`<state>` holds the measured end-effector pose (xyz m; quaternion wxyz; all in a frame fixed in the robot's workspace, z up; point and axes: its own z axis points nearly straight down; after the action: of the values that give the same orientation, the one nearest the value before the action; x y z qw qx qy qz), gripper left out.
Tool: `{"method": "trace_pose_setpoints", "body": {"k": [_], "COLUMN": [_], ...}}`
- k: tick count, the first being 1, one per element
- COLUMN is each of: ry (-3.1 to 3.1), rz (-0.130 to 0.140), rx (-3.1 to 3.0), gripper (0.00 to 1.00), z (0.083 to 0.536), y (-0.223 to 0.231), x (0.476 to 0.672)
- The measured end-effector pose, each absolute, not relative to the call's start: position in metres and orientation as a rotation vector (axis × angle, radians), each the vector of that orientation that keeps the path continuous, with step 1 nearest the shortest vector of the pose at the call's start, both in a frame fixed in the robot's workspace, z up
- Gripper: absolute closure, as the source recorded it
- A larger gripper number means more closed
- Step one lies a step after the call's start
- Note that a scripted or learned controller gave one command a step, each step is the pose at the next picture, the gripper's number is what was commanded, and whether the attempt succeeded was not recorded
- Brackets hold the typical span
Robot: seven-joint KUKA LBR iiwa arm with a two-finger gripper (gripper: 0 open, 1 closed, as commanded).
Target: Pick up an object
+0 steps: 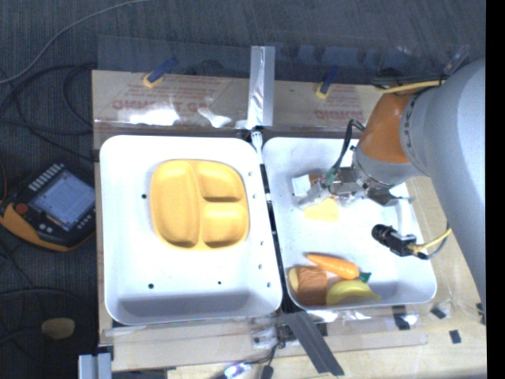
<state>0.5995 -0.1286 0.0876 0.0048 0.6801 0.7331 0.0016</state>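
Bare bin floor beside carrot

yellow tray, orange carrot, white bins

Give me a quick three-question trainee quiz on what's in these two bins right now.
1. True or false: the yellow divided plate lies in the bin on the view's left.
2. Which lies nearest the gripper? A) carrot B) pale yellow slice C) brown chunk
3. How many compartments does the plate show?
Key: 1 true; 2 B; 3 three.
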Motion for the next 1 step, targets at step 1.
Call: {"method": "trace_pose_setpoints", "body": {"k": [1], "ry": [2.298], "rz": [-0.002], "rx": [2.127], "gripper": [1.00], "z": [0.0954], "y": [-0.1291], "x": [0.5997]}}
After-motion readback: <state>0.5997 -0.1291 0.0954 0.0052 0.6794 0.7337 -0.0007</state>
